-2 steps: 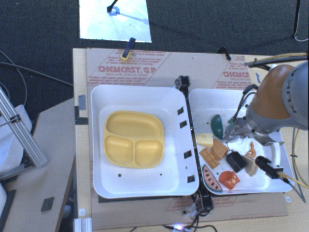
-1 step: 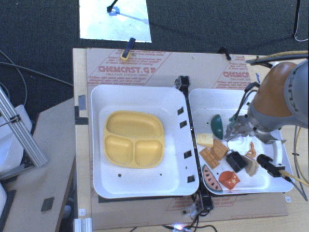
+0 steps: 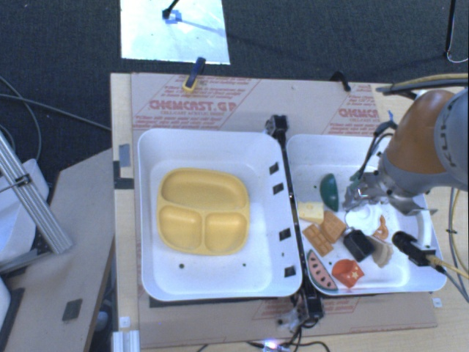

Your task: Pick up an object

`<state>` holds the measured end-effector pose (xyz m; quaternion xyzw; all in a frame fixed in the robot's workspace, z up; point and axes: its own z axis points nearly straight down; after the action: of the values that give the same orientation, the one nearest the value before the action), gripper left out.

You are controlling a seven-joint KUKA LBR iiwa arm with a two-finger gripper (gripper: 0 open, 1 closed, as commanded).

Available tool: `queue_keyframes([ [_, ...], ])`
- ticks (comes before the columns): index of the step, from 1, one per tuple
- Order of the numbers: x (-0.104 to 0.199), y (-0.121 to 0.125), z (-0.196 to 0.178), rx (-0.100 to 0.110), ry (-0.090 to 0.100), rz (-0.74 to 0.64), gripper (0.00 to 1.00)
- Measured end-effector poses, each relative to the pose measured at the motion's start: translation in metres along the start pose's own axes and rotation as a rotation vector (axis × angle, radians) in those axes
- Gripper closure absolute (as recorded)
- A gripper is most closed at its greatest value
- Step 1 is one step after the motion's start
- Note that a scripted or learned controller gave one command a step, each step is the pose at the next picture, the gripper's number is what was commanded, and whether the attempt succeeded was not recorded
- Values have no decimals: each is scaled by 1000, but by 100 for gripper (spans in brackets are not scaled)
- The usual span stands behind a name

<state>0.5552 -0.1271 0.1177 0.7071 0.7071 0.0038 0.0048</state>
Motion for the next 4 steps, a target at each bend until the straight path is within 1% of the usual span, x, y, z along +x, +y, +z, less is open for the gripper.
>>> queue_keyframes([
  [1, 32, -46, 23, -30, -14, 3, 100],
  [2, 103, -54, -73, 2, 4, -12, 100],
  [3, 122, 30, -91, 2, 2, -9, 100],
  [4, 114, -64, -66, 21, 3, 1, 100],
])
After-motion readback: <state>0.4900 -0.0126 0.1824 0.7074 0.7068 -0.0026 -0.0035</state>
